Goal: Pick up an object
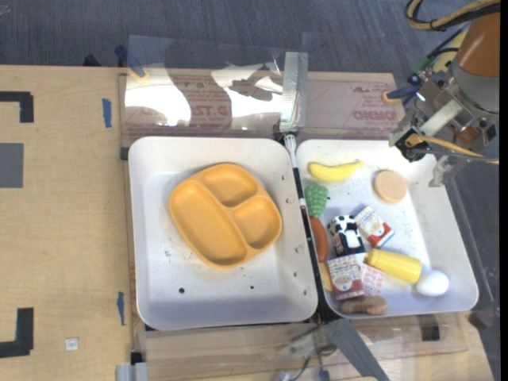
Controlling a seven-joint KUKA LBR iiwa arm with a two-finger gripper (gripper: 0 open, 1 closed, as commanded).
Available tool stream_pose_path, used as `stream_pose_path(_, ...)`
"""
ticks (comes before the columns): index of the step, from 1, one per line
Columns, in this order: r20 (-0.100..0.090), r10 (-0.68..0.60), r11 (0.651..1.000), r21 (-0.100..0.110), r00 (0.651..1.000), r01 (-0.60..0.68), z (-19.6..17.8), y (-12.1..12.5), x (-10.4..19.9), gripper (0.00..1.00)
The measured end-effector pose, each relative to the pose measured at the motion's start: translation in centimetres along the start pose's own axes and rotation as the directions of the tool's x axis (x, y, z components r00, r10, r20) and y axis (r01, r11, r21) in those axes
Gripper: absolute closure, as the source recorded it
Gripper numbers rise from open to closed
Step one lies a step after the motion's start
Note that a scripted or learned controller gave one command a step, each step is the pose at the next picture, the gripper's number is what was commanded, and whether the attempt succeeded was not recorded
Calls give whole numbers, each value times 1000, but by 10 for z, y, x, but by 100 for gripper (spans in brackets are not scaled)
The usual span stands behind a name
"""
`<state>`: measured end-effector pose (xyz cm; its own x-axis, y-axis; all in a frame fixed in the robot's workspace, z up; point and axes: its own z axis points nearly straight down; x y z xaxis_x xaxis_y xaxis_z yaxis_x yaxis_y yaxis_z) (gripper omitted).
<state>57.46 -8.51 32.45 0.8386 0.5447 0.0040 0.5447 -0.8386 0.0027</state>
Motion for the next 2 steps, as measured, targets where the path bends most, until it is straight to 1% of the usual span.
stream_pose_path(1,-7,257,966,-2,966,-257,201,3,-53,0)
stream_pose_path(2,7,358,934,4,934,-358,218,7,3,0)
